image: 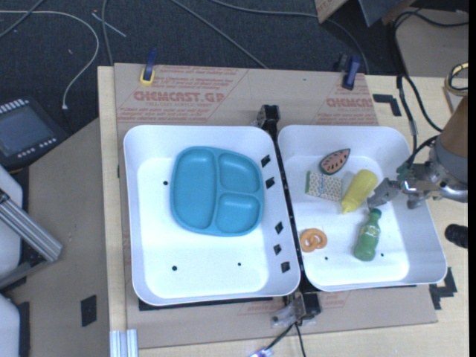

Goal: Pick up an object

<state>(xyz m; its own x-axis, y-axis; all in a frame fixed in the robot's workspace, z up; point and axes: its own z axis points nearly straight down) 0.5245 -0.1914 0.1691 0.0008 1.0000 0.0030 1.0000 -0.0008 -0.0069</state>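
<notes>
The end effector (pixel 393 190) sits over the right edge of the right bin (pixel 420 266), reaching in from the right on the grey arm (pixel 455 162); whether its fingers are apart or together cannot be told, and nothing is seen clamped between them; a yellow mustard bottle (pixel 358 189) lies tilted just to the left of the end effector, close to its tip but contact cannot be confirmed; a green bottle (pixel 367 236) lies just below and slightly left of the end effector, apart from it; a watermelon slice toy (pixel 335 161) lies further left and above, beside the upper end of the mustard bottle; a speckled green sponge-like square (pixel 324 186) lies left of the mustard bottle, just beside it; an orange pretzel-shaped toy (pixel 313 239) lies well to the lower left, near the dividing wall; the left bin (pixel 149 274) stands well to the left of the end effector and holds a blue divided plate (pixel 217 190) with three compartments; both bins rest side by side on the counter (pixel 223 84), which is covered with printed cardboard and held by two blue clamps (pixel 349 71) at its far edge.
</notes>
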